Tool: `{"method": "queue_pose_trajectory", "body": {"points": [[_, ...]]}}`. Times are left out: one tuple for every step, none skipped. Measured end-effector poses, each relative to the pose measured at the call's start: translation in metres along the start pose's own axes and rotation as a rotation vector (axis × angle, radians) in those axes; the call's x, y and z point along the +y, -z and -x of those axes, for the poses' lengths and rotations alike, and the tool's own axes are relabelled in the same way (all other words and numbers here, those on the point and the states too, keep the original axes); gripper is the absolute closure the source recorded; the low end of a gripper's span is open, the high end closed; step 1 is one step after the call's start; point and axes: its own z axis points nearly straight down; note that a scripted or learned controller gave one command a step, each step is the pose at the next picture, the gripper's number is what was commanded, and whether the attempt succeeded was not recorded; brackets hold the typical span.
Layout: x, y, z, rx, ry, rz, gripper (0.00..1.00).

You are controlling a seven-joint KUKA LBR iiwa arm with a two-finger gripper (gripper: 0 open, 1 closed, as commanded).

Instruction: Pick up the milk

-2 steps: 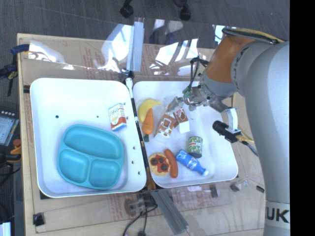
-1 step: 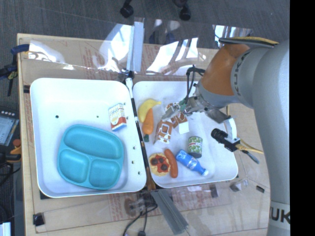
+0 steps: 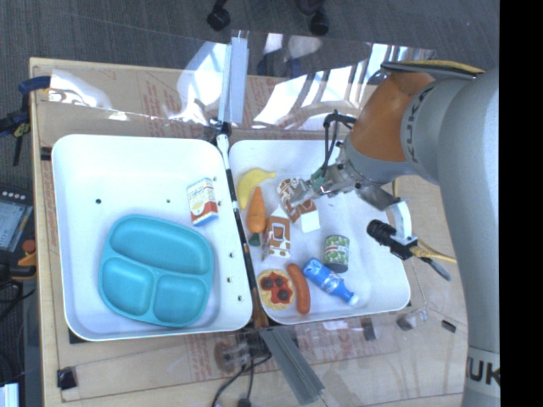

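Three small cartons are in view, and I cannot tell by their print which one is the milk. A brown-and-white carton [image 3: 294, 195] lies tilted in the right bin [image 3: 386, 291], with a white block [image 3: 309, 220] just below it. My gripper [image 3: 321, 183] is low at this carton's right side, touching or almost touching it. A second brown-and-white carton [image 3: 277, 236] stands a little lower left. The third carton [image 3: 202, 202], white with an orange-red label, sits in the left bin [image 3: 76, 227] near the divider.
The right bin also holds a banana [image 3: 253, 181], a carrot [image 3: 256, 210], a green can [image 3: 336, 252], a blue bottle [image 3: 329, 281], a sausage [image 3: 299, 287] and a pizza slice [image 3: 276, 287]. A blue divided plate [image 3: 158, 270] lies in the left bin.
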Motion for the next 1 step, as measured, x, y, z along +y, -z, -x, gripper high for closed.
{"method": "queue_pose_trajectory", "body": {"points": [[0.0220, 0.1248, -0.0547, 0.023, -0.052, -0.043, 1.00]]}}
